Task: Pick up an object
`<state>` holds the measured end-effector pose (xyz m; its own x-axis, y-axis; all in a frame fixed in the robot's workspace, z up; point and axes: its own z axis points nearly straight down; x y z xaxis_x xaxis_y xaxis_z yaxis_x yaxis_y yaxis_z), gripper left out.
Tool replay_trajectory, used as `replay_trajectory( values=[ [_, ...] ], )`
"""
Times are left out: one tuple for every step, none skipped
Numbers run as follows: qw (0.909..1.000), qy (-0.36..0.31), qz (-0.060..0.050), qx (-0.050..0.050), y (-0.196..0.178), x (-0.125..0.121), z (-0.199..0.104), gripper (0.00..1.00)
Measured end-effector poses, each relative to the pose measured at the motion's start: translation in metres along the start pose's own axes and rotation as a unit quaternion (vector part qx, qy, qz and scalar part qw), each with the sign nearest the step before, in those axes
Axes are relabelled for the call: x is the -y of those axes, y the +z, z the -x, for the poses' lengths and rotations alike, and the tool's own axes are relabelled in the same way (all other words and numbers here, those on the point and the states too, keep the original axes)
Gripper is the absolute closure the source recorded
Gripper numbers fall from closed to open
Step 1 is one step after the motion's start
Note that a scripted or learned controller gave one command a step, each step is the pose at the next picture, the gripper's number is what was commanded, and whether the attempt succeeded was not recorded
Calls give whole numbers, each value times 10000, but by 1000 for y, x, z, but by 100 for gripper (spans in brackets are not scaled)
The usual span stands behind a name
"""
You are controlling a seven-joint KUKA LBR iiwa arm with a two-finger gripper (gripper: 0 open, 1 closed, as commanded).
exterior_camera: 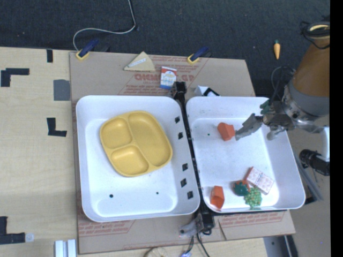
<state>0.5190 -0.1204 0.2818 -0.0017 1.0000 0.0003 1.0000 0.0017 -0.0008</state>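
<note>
STEP: approach, nothing lifted yet | GRIPPER [257, 125]: you see it spread open and empty over the right bin [278, 159] | TARGET: orange block [226, 131] lies just left of one finger, in the bin's far part | NEXT: you need to shift left, straddle the block, descend, close.

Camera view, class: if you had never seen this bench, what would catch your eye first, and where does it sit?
The yellow divided plate stands out first, lying alone in the left bin. Next comes the grey arm with its orange band, reaching in from the right, its gripper over the right bin beside an orange block. Along that bin's near edge lie another orange block, a pink packet and a green toy.
</note>
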Motion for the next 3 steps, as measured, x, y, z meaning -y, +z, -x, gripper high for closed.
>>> replay_trajectory(
  values=[
    [10000,2,-15,-3,102,-33,3,0],
    [10000,-2,-24,-2,189,-93,5,0],
    [10000,-3,22,5,195,-134,30,0]
  ],
)
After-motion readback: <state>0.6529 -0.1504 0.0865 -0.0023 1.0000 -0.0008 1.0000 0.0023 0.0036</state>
